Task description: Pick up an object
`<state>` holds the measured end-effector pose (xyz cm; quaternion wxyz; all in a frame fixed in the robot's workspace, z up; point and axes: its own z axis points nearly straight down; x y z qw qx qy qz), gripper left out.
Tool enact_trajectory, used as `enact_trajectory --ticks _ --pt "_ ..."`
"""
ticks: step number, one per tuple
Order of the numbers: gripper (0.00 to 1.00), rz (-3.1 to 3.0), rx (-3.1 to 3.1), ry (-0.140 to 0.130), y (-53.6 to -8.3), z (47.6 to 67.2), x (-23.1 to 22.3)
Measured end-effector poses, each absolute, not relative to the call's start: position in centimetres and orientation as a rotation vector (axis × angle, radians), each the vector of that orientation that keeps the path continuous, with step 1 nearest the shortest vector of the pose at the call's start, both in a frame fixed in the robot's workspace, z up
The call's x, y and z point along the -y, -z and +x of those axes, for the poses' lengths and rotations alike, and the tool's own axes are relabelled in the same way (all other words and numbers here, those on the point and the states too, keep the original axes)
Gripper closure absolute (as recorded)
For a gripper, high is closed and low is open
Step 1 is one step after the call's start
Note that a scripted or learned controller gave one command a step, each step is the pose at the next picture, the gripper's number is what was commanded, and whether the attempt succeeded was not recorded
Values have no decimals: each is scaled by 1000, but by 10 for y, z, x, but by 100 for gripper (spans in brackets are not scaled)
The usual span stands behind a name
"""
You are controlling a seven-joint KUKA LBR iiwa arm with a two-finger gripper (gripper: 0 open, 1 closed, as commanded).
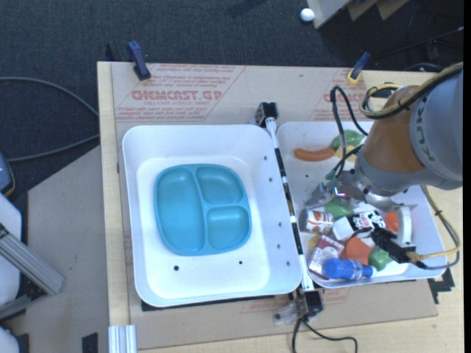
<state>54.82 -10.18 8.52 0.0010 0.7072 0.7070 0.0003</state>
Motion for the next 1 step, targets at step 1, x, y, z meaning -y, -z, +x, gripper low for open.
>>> enact_trajectory --ticks 1 --pt "0 2223 -2221 1 -85 479 98"
